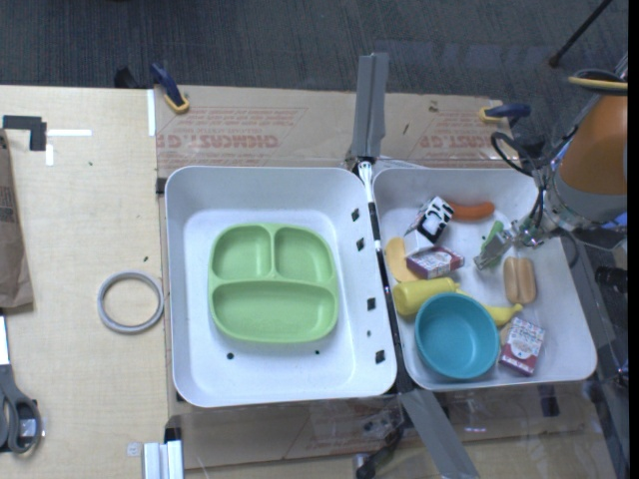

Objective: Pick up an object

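From the overhead camera, my gripper [496, 247] hangs low over the right bin [579, 367], near its right wall and toward the far edge. My fingers [491, 243] point down beside the bread roll [519, 279] and short of the carrot [472, 210]; whether they are apart or closed, and whether anything sits between them, I cannot tell from here.

The nearest candidate is the roll, lying lengthwise along the right wall. To do this well I judge I should centre over its middle, turn across its narrow width, and go down without nudging the small box [433, 263] or the blue bowl [456, 335]. The left bin [180, 267] carries a green divided plate [274, 283].
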Robot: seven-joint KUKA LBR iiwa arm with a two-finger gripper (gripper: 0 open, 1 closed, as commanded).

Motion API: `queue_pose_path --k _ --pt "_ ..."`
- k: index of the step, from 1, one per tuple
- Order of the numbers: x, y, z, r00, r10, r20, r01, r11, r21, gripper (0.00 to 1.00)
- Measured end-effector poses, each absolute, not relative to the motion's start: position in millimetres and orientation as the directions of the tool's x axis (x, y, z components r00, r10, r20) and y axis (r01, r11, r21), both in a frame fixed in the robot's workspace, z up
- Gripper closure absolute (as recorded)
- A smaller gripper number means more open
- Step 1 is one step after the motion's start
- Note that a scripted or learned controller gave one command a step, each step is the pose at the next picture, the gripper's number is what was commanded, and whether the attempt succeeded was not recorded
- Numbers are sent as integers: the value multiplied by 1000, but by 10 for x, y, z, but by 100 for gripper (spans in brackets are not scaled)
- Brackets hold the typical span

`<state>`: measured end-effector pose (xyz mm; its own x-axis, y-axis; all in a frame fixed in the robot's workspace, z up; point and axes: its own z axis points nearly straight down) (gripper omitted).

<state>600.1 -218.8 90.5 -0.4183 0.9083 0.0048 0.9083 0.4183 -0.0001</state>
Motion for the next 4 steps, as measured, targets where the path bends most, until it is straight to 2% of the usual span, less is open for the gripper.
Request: queue_pose_path --k 1,2,3,4 --pt "6009 -2201 993 -416 910 1 910 416 1 100" --pt "6141 -1680 2161 -351 936 -1 936 351 0 100" --pt "6389 -1990 923 70 998 -2 998 -70 -2 100" --pt "6389 -1987 922 70 998 -1 998 -70 -2 0"
